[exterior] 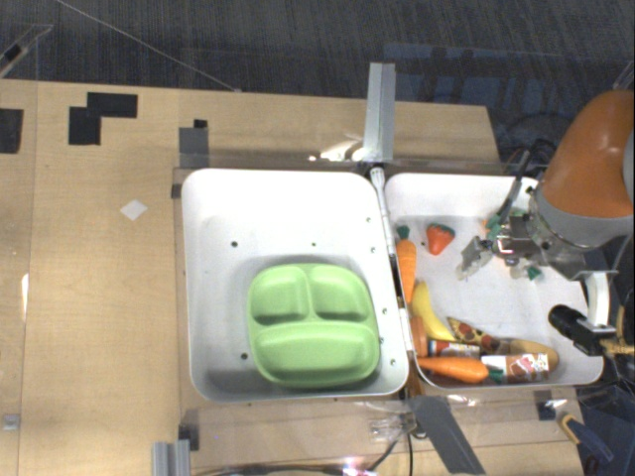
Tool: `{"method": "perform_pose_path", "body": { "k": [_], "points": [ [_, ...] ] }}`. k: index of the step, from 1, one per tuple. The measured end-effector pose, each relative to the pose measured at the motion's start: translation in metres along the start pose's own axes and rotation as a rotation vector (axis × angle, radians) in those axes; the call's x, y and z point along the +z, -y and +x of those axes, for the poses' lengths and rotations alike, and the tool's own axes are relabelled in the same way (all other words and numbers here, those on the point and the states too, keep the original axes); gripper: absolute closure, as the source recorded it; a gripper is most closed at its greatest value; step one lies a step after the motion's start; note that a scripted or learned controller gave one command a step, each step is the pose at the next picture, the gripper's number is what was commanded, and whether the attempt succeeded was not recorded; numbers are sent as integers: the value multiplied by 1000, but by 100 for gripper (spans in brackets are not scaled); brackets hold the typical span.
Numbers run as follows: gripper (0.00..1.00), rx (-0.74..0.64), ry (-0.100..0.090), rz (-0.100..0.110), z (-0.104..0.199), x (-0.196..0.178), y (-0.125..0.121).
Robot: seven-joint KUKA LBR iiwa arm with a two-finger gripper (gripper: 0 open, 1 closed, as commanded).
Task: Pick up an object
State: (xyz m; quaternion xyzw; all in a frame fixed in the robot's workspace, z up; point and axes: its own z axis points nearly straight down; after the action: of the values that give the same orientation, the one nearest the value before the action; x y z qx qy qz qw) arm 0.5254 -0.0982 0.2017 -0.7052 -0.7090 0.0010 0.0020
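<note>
Carrots (pixel 406 266), two; one banana (pixel 429 313), strawberry (pixel 440 236), green tray (pixel 314 322).

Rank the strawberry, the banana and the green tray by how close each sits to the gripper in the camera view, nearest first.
From the gripper:
1. Strawberry, just to its left in the right bin.
2. Banana, lower left, along that bin's left wall.
3. Green tray, across the divider in the left bin.
</note>
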Motion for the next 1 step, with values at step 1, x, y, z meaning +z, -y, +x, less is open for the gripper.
{"method": "perform_pose_path", "body": {
  "k": [1],
  "points": [
    [0, 2, 0, -2, -2, 64, -71]
  ]
}}
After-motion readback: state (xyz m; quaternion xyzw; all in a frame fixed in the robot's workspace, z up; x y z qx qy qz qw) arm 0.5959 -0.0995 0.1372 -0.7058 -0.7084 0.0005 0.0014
